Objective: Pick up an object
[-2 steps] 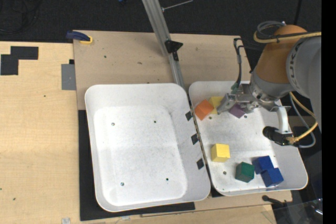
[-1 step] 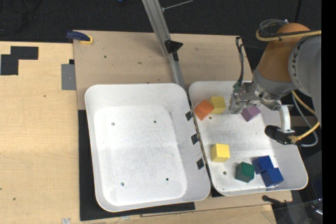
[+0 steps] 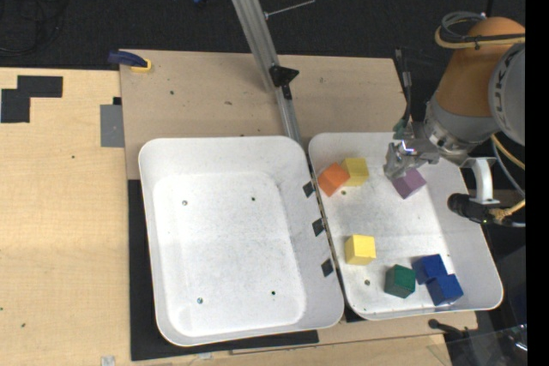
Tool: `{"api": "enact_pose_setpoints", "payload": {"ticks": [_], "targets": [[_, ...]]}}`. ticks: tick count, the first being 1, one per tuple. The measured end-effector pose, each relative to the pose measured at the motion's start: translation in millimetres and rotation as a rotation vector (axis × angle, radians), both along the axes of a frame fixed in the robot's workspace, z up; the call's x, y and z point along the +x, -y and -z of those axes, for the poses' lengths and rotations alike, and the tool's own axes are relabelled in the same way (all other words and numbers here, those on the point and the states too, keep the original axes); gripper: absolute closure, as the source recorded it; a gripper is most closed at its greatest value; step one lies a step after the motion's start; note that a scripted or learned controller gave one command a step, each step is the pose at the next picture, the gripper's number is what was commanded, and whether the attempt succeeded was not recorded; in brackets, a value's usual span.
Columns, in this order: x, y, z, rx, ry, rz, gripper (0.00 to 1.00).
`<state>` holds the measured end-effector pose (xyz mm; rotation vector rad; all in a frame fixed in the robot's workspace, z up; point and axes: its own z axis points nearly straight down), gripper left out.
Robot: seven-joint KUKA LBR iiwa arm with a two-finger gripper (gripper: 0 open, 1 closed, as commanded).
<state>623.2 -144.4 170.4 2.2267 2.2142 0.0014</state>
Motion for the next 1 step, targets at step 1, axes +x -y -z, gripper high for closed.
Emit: {"api": "enact_pose_setpoints", "payload": {"ticks": [1], "targets": [[0.6, 0.6, -63.9, -0.001, 0.003, -0.006, 1.0]]}}
